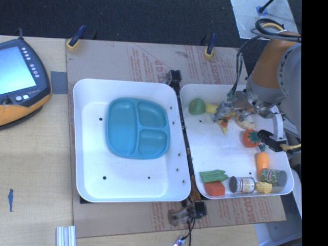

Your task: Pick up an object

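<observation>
My gripper [226,113] is low over the far side of the right bin [215,147], reaching in from the right. Directly under it lies a small orange and yellow piece [224,125], touching or nearly touching the gripper's tip; I cannot tell whether it is held. Just left of the gripper sit a green round fruit [196,106] and a yellow piece [211,107]. A cream-coloured item [246,121] lies to the gripper's right, partly hidden by the wrist.
A red tomato [250,139], a carrot [262,161], two small cans [242,184] [274,177], a corn piece [263,187], a green vegetable [213,176] and a red block [215,188] fill the bin's near and right sides. The left bin [89,152] holds a blue divided plate [138,127].
</observation>
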`<state>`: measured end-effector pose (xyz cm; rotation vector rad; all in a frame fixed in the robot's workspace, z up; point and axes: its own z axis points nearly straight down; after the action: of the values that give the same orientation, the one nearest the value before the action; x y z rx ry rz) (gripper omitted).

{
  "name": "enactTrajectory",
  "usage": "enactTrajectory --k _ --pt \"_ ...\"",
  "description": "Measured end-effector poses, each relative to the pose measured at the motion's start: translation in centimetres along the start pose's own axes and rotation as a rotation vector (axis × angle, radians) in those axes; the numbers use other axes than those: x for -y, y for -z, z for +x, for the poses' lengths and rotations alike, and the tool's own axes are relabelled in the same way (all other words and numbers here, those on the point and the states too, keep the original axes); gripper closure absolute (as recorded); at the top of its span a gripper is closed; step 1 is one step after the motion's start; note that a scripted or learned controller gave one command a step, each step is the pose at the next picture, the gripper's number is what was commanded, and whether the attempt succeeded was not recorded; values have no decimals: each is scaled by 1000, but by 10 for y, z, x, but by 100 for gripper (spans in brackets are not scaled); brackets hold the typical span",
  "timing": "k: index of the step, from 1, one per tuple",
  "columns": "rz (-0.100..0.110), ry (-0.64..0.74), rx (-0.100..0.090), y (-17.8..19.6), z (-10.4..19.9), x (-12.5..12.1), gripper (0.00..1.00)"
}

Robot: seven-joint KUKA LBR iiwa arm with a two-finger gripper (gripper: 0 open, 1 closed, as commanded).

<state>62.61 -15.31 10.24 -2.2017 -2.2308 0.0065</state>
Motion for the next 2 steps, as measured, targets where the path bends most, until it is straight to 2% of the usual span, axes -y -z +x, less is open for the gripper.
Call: enactTrajectory --k 1,2 --pt "1 8 0 10 0 0 100" --pt "2 7 0 10 0 0 0"
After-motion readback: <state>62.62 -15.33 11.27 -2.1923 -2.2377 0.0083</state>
